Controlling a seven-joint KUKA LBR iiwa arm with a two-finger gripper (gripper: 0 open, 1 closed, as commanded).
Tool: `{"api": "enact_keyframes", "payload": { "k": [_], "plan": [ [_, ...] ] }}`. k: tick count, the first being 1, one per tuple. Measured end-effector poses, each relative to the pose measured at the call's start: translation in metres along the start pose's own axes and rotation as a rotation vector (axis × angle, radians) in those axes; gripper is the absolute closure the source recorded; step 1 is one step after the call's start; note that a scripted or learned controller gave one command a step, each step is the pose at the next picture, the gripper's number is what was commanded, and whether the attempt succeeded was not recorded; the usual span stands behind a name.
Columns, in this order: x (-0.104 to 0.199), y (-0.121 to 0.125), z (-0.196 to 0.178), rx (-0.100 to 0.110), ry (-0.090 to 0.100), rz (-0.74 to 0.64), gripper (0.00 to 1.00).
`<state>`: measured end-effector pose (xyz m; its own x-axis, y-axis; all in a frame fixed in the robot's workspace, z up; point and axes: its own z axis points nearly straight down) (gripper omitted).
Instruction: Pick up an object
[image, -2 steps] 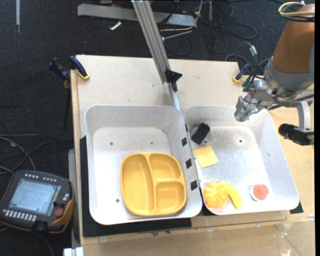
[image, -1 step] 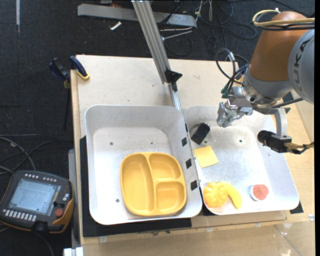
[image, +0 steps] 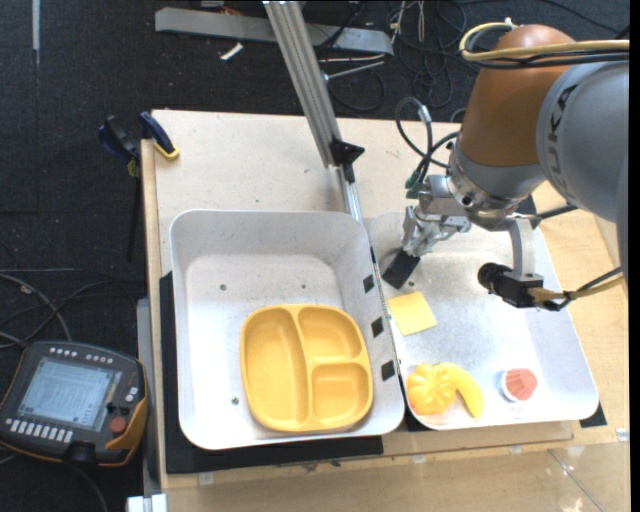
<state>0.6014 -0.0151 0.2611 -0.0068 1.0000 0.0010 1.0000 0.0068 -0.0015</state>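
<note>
1. Bench w/ two white bins; left bin holds yellow divided tray.
2. Gripper in right bin at 10 o'clock; finger state can't tell.
3. Yellow square just below: looks flat, light; prob. pinch by edges.

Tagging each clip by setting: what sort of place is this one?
Most likely a robotics lab bench. A grey arm reaches over two white bins on a wooden bench, a teach pendant lies beside it, and loose cables trail over black flooring.
</note>
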Motion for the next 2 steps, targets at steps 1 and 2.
{"api": "enact_keyframes", "payload": {
  "k": [1, 2],
  "plan": [
    [0.05, -0.005, -0.001, -0.001, 0.0, -0.001, 1.0],
    [0.103, -0.008, 0.019, 0.002, 0.0, -0.001, 1.0]
  ]
}}
